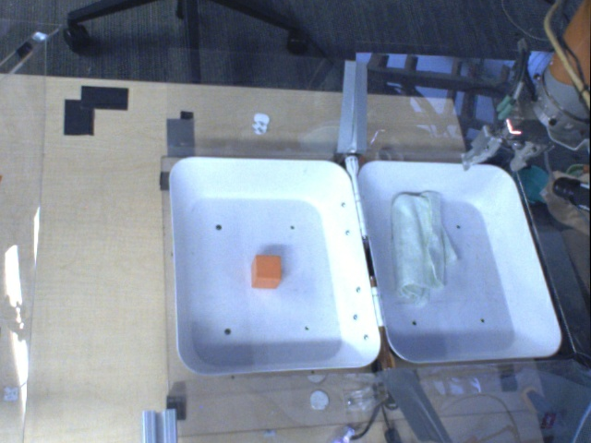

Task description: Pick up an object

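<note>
Camera view: orange cube (267,271), left bin (199,192).

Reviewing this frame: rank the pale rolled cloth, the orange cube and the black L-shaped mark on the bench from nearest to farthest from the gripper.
Measured from the gripper, at the right bin's far right corner:
1. Pale rolled cloth, in the right bin.
2. Orange cube, middle of the left bin.
3. Black L-shaped mark, on the bench at far left.

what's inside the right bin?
One pale rolled cloth lying lengthwise near the middle of the right bin. Bare white floor around it. Anything beneath the cloth is covered, can't tell.
</note>
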`<state>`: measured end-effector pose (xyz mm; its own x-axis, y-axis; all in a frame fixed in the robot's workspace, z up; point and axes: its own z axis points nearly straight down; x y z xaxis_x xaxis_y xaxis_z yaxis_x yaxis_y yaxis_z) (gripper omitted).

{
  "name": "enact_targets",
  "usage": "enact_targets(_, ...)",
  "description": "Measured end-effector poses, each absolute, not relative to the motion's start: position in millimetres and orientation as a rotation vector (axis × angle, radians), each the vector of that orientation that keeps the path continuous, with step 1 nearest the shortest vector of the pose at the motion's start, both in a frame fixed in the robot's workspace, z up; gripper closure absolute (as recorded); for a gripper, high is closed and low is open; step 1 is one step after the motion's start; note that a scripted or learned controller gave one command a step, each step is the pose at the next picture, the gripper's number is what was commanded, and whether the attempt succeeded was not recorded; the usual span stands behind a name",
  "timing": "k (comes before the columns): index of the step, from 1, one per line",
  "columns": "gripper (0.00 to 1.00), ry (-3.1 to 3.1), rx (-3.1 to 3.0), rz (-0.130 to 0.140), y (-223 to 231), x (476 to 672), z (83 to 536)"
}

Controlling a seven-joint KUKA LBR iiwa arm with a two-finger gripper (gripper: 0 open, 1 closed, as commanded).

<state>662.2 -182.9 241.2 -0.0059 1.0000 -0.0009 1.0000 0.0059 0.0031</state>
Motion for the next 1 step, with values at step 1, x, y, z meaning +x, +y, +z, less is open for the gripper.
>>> enact_targets(1, 0.00, 1.882, 2.514, 0.002, -172.1, 669.5, 105.8)
